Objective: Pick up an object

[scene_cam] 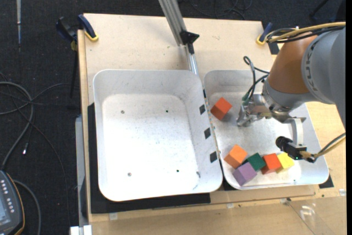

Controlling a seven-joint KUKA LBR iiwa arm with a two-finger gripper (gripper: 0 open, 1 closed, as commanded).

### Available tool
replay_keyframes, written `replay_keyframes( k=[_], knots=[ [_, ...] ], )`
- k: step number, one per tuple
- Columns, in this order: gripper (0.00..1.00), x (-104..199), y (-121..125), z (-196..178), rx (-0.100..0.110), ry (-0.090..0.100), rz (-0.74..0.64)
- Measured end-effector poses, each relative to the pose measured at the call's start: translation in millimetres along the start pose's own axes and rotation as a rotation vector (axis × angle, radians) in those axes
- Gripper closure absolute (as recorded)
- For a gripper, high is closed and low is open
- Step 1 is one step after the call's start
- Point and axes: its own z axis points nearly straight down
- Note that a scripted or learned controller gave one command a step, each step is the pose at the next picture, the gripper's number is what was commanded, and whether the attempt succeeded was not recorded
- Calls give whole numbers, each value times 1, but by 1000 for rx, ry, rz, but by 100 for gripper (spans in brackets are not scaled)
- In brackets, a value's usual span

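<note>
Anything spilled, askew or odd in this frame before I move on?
Nothing stands out. All the blocks lie inside the right bin: one orange block apart near the gripper, and five clustered at the near edge. The left bin sits square beside it.

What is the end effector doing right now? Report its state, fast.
End effector: low in the right bin, beside the lone orange block; no block between its tips, open or closed cannot be told.
</note>
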Motion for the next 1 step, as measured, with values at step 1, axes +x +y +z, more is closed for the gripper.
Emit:
replay_keyframes(
  k=[1],
  knots=[
    [100,-71,-35,-3,1,-4,4]
  ],
)
